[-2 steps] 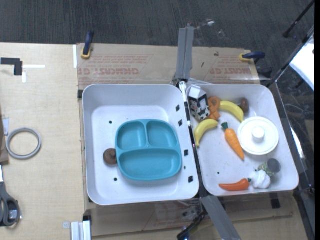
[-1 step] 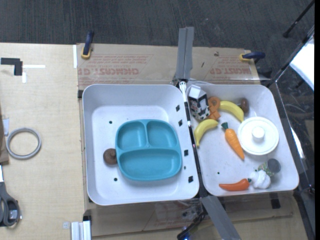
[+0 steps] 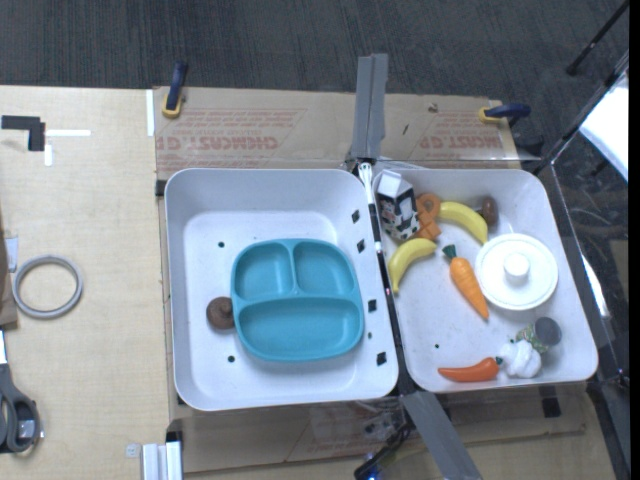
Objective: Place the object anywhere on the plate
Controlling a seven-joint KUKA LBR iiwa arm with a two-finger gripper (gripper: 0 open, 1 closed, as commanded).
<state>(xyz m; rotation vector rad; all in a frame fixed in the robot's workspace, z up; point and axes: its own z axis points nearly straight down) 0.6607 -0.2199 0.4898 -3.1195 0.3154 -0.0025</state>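
Note:
A teal plate (image 3: 297,328) with three compartments lies in the middle of the left bin (image 3: 200,218), with nothing on it. A small brown round object (image 3: 220,313) rests on the bin floor, touching the plate's left edge. The right bin (image 3: 430,318) holds a small milk carton (image 3: 398,208), two yellow bananas (image 3: 466,218) (image 3: 410,260), a carrot (image 3: 467,283), a red chili pepper (image 3: 468,371), a white round lid (image 3: 516,270), a white garlic-like piece (image 3: 522,359) and a grey piece (image 3: 546,330).
On the wooden bench to the left lie a grey tape roll (image 3: 45,286) and scissors (image 3: 15,423). Clamps (image 3: 176,90) (image 3: 505,113) hold the cardboard behind the bins. A grey divider post (image 3: 370,108) stands between the bins at the back.

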